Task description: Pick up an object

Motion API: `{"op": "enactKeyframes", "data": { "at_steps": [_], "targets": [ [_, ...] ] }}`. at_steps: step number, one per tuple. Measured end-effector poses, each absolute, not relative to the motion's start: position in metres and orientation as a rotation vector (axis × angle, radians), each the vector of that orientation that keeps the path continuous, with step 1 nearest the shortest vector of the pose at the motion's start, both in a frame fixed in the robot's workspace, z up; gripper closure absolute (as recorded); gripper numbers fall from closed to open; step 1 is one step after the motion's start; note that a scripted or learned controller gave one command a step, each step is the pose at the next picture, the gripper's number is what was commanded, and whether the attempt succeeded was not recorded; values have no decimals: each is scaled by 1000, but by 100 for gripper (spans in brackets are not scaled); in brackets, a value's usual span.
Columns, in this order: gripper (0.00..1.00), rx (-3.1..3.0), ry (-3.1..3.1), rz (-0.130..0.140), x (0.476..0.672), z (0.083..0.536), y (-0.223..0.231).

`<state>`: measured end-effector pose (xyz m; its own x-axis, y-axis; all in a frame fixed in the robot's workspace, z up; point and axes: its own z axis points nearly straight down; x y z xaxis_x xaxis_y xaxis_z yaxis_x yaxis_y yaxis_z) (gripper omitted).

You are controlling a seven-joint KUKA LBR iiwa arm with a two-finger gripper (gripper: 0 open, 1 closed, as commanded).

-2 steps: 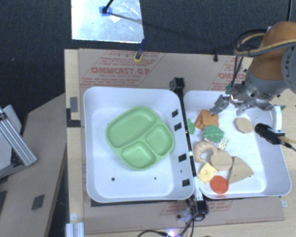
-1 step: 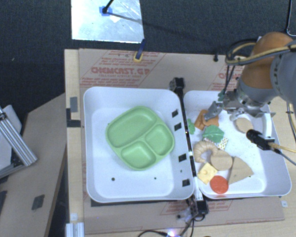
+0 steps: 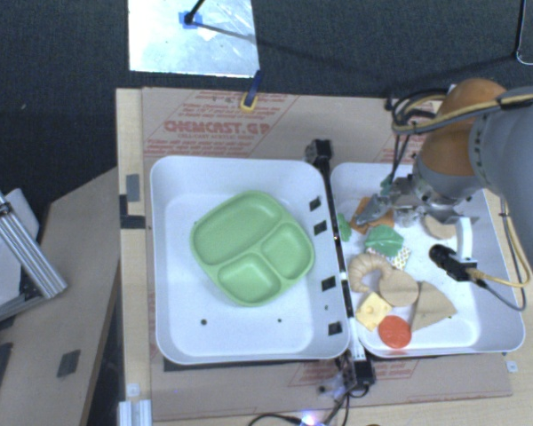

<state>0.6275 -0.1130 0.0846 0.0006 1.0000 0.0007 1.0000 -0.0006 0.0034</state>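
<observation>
The right bin (image 3: 502, 327) holds several toy foods: a tan croissant (image 3: 366, 269), a round bread piece (image 3: 398, 285), a wedge-shaped bread slice (image 3: 433, 304), a yellow cheese cube (image 3: 371, 310), a red tomato slice (image 3: 394, 331), a green leaf (image 3: 384, 238) and an orange piece (image 3: 368, 209). My gripper (image 3: 394, 204) is down in the back part of this bin, right beside the orange piece and just above the green leaf. The wrist body hides its tips. A pale round piece (image 3: 440, 228) peeks out from under the wrist.
The left bin (image 3: 173, 327) carries a light green divided plate (image 3: 251, 247). A black divider with clips (image 3: 333, 238) runs between the bins. A black cable plug (image 3: 449, 263) hangs from the wrist over the right bin. A shiny sheet (image 3: 194, 25) lies behind the bench.
</observation>
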Motion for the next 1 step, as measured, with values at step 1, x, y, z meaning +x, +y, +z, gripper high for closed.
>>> {"op": "enactKeyframes", "data": {
  "at_steps": [1],
  "targets": [
    [100, 2212, 2216, 17, 632, 102, -113]
  ]
}}
